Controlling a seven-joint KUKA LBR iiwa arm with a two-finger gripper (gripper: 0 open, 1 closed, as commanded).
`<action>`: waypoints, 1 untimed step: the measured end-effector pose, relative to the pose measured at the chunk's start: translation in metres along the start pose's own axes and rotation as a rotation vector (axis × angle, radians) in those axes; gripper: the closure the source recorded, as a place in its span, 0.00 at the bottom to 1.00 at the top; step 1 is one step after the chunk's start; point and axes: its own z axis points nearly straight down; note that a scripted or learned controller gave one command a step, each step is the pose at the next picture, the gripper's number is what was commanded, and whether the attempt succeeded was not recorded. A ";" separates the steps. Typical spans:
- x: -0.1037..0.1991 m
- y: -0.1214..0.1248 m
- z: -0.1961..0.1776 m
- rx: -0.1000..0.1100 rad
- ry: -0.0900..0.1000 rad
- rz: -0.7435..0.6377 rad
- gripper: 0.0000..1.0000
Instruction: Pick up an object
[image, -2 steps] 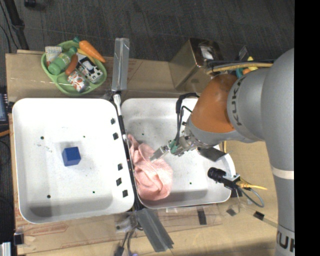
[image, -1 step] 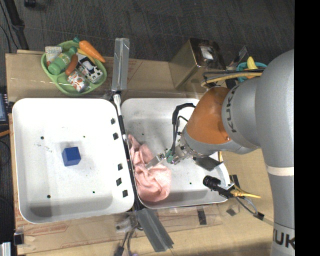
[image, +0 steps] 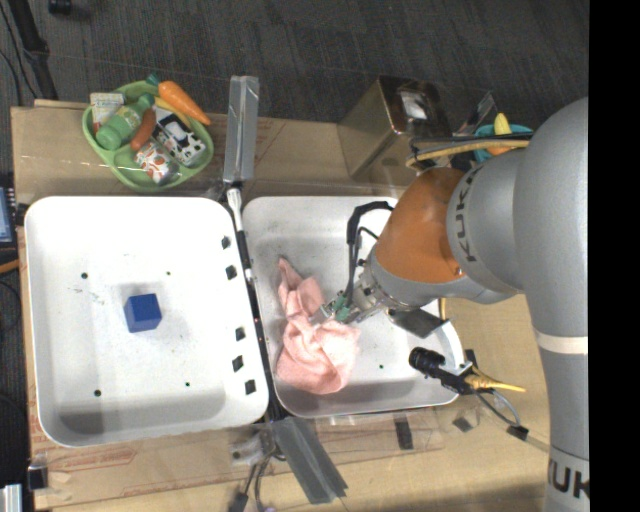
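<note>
The hand (image: 343, 308) touches the crumpled pink cloth (image: 312, 340) in the right white bin (image: 300, 215) (its grip unreadable), nothing lifted yet.

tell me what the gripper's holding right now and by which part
It cannot be told. The gripper is down at the right edge of the pink cloth in the right bin, but its tips are too small to make out.

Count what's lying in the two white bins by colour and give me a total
Blue: 1, the blue cube in the left bin.
Pink: 1, the pink cloth in the right bin.
Total: 2.
</note>
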 end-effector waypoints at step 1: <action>0.000 0.000 0.000 0.000 -0.001 0.001 0.00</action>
